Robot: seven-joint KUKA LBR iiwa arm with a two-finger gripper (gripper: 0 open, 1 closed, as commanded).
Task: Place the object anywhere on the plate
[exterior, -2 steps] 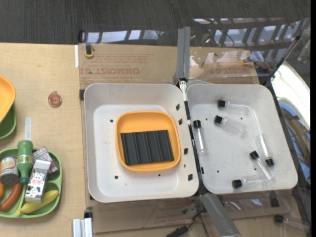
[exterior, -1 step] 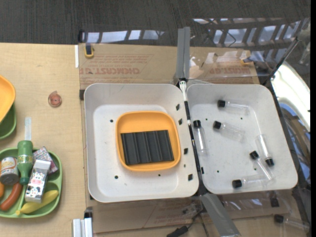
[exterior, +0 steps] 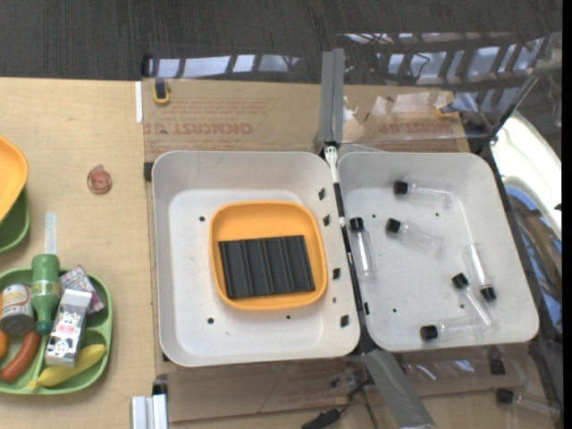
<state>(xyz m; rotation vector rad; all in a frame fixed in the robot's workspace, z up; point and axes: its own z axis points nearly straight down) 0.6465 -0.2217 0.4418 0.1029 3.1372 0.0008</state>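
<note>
White bins (exterior: 179, 329), orange plate (exterior: 268, 219) (left) — 6 vials (exterior: 416, 235)

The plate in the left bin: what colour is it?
The plate is orange-yellow, with a dark grey ribbed block lying on it, as the camera view shows.

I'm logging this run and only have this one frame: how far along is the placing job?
Nothing looks done: the orange plate in the left bin carries only a dark ridged block. Nothing is in hand. Left to do: six clear black-capped vials lie loose in the right bin, and one needs picking and setting on the plate.
</note>
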